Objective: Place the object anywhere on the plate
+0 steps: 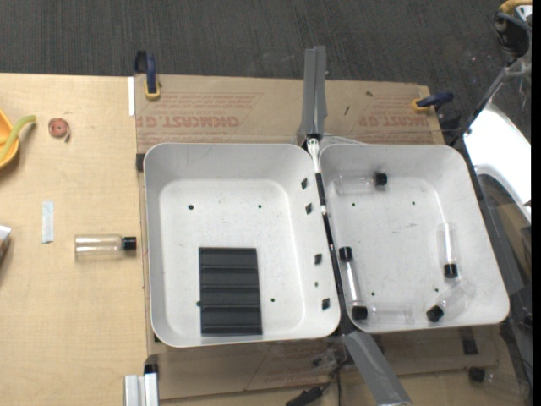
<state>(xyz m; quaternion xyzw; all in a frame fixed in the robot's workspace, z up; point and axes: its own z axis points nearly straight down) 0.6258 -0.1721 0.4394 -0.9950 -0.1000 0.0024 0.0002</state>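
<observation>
A black ribbed plate (229, 291) lies flat in the left bin (169, 227), near its front wall. The right bin (406, 227) holds several clear plastic vials with black caps. One vial (365, 180) lies by the far wall and another (350, 284) runs along the left wall. A third vial (445, 248) lies near the right wall, and one more (446, 304) sits in the front right corner.
A metal divider post (314, 91) stands behind the seam between the bins. On the wooden bench to the left lie a clear bottle (101, 244), a white strip (47, 222), a small red disc (57, 127) and a yellow object (8, 138). Clamps (433, 102) hold the cardboard.
</observation>
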